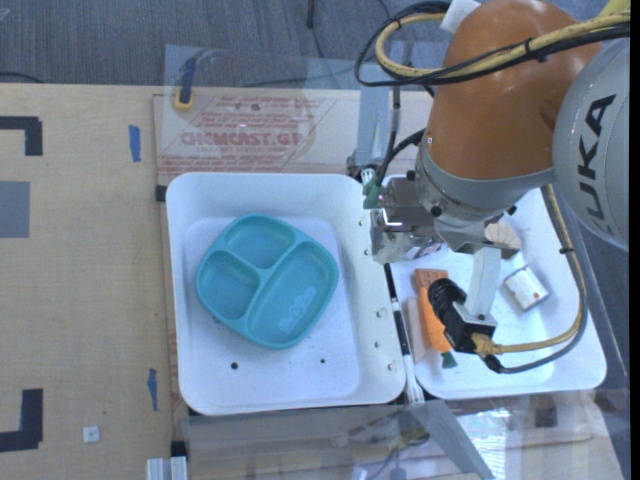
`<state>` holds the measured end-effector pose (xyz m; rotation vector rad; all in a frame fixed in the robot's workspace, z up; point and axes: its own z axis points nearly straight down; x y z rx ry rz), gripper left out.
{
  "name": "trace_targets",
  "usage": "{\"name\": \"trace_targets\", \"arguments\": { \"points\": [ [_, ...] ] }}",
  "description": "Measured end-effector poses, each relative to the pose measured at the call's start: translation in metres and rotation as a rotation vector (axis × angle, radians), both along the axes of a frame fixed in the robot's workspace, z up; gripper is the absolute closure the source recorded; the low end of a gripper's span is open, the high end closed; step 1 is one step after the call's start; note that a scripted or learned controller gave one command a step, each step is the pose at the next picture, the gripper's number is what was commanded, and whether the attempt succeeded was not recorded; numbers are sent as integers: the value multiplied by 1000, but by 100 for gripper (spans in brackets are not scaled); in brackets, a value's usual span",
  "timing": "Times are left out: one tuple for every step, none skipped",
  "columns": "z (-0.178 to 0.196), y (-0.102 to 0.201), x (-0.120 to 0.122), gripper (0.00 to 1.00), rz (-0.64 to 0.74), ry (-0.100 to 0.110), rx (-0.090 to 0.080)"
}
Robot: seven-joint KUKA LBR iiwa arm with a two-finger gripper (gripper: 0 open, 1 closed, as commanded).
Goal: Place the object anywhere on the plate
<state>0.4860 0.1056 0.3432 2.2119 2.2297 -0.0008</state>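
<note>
A teal plate (267, 280) with three compartments lies in the left bin (200, 208) and has nothing on it. My gripper (432, 250) hangs low over the left side of the right bin (580, 368), mostly hidden under the orange and grey wrist. An orange oblong object (430, 315) lies in the right bin just below the gripper, close to the wall between the bins. A small white block (525, 288) rests further right, and a pale beige piece (502, 234) shows beside the wrist.
A small green bit (447, 360) lies near the front of the right bin. A clear sheet with red lettering (245, 133) sits behind the left bin. The wooden bench (80, 268) stretches off to the left.
</note>
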Motion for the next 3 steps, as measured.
{"name": "trace_targets", "arguments": {
  "points": [
    [14,62,17,100,9,0,0],
    [-75,110,2,100,83,3,0],
    [45,23,60,100,276,-1,0]
  ]
}}
